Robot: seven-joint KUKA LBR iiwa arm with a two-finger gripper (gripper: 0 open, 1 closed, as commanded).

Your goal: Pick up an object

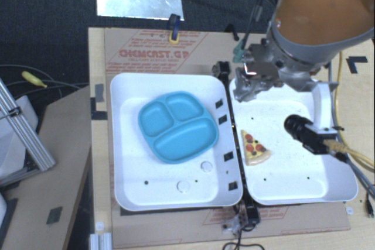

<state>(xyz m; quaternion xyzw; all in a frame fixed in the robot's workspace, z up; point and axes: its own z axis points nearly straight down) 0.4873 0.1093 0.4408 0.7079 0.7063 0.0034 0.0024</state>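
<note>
1. the end effector (243, 91), a grey metal assembly, hangs over the far left corner of the right bin (281, 175). the view does not show whether it is open or closed, and nothing can be seen in its hold.
2. the right bin is a shallow white tray with rounded corners and a smooth floor marked by a few small dark dots. in it lies a toy pizza slice (255, 148), a flat wedge with a tan crust, a yellow top and red round spots. it sits nearer the camera than the end effector, a little toward the view's right, well apart from it, close to the bin's left wall.
3. the left bin (126, 175), of the same white make, lies to the view's left of the end effector. it holds a blue divided plate (176, 126), smooth plastic with rounded edges and three compartments, resting flat on the floor.
4. both bins rest on a sheet of brown cardboard (152, 47) with red printed lettering, which stretches beyond the end effector toward the view's left.
</note>
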